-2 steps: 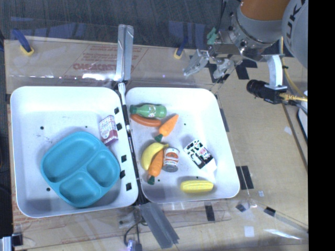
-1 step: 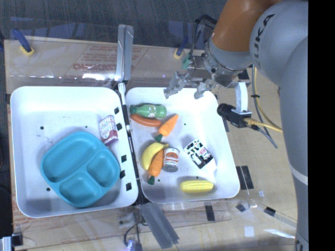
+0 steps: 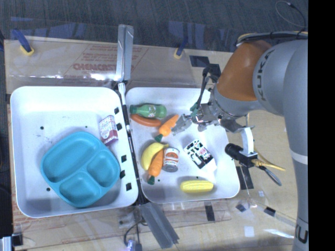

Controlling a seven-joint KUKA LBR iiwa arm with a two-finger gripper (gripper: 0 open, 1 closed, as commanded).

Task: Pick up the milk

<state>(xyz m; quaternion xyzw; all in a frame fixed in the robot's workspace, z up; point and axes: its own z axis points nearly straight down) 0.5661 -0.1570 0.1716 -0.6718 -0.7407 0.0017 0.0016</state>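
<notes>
The milk (image 3: 200,153) is a small white carton with black cow patches. It lies tilted on the floor of the right bin (image 3: 226,190), towards the bin's right side. My gripper (image 3: 191,124) hangs over the same bin, just above and slightly left of the carton. Its fingers are spread open with nothing between them. One fingertip (image 3: 181,125) points towards an orange carrot (image 3: 168,124). The carton is in plain sight and nothing touches it.
Also in the right bin are a green bottle (image 3: 149,110), a sausage (image 3: 146,121), a banana (image 3: 150,152), a second carrot (image 3: 155,163), a small can (image 3: 170,159) and a corn cob (image 3: 197,185). The left bin (image 3: 31,101) holds a blue divided tray (image 3: 78,167) and a red packet (image 3: 108,129).
</notes>
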